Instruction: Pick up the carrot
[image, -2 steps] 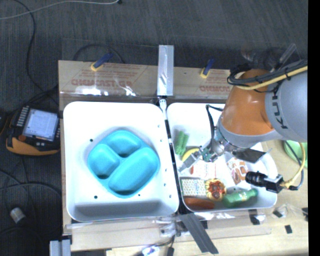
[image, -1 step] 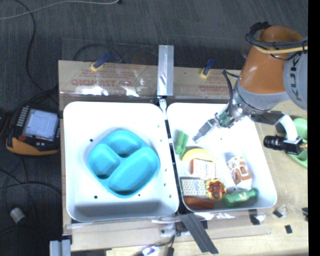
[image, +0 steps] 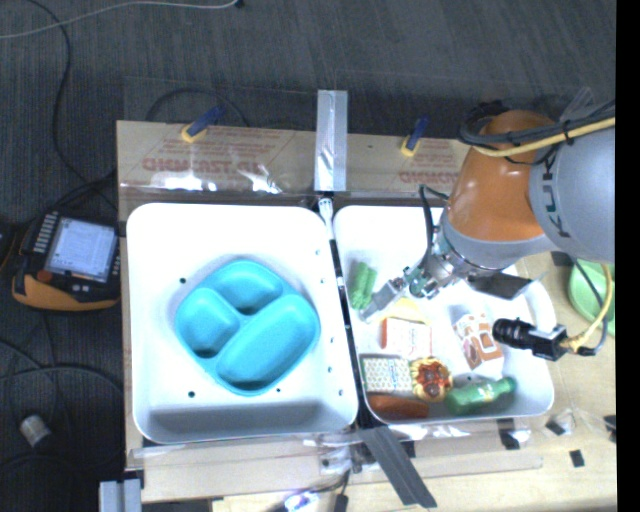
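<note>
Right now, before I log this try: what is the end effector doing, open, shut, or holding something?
End effector: over the right bin, beside a green item; open or shut cannot be told, and nothing is seen held.

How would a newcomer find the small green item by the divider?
Start at the right white bin. Against its left wall, beside the divider, lies a small green item, just left of the hand. It lies alone, unlike the larger green item crowded among others at the front wall.
</note>
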